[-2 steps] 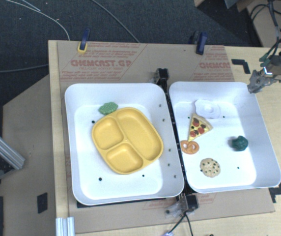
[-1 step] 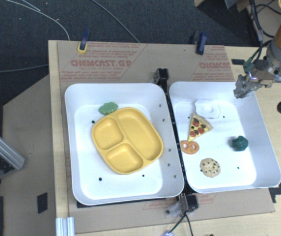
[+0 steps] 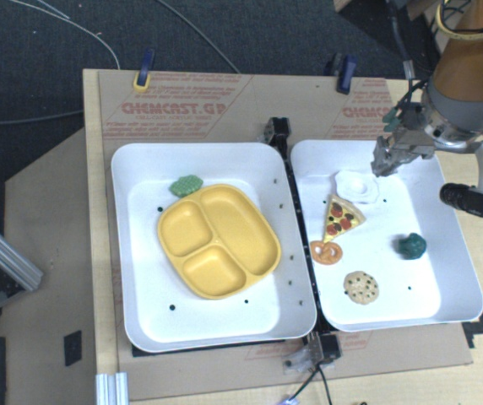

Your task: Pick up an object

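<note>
Up at the far right bin (image 3: 457,251), over its back edge: gripper (image 3: 388,164) hanging low, tip angled down and left toward the bin floor, grey wrist and orange band rising behind to the upper right. Fingers too dark and bunched to read — cannot tell whether parted or closed, and nothing visibly caught between them.

Just below-left of the tip, close but apart: white object (image 3: 355,186), pale against the white floor, shape hard to make out.

Next down, pizza slice (image 3: 342,218), long axis slanting, point aimed down-left, crust end up toward the white object. Touching or nearly touching its point: pretzel (image 3: 326,252), flat, near the bin's left wall.

Further front, cookie (image 3: 360,287), lying flat. Off to the right, well apart from the rest, dark green lump (image 3: 410,245).

Across the divider, left bin (image 3: 132,226): yellow divided plate (image 3: 217,240), three compartments, turned at a slant. Green piece (image 3: 187,186) touching its back-left rim.
</note>
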Available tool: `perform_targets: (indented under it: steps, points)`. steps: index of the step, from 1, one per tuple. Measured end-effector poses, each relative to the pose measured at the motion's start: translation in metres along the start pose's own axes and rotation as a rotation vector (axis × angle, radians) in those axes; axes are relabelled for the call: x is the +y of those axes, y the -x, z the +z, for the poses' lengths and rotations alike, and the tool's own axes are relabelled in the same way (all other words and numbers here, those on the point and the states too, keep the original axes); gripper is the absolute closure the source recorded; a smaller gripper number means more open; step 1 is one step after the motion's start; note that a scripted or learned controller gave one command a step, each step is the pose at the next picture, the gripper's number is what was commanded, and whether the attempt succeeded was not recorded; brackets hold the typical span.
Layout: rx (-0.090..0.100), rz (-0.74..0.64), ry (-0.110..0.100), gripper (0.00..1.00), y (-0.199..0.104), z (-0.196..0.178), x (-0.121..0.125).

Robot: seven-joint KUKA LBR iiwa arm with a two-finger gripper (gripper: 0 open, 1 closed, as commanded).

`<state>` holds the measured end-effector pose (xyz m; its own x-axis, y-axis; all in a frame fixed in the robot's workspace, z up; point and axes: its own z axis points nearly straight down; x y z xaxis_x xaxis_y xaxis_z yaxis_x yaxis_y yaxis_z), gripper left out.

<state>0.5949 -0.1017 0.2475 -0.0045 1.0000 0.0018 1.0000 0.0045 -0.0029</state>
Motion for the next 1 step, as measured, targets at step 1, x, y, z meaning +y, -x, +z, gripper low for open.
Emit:
perform_targets:
  steps: [1]
  points:
    - [0.000, 0.000, 0.000, 1.00, -0.0540, -0.0057, -0.0143]
